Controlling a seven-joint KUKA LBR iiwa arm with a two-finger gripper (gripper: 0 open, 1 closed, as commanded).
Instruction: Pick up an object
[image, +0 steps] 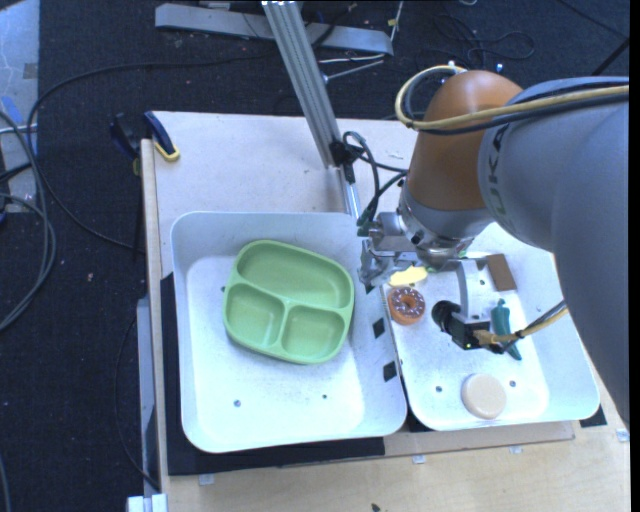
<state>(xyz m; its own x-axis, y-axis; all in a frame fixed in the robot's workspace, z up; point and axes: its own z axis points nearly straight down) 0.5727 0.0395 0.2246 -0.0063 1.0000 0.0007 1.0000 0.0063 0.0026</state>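
The bench holds 2 white bins side by side above a dark floor strewn with cables. My gripper (400, 262) hangs low over the far end of the right bin (570, 400), just above a yellow piece (408, 276) and a sprinkled donut (407, 305). Nothing looks lifted yet, so the pick is still to do. A round cookie (485, 395) lies nearer, and a green divided plate (290, 300) sits in the left bin (200, 400).
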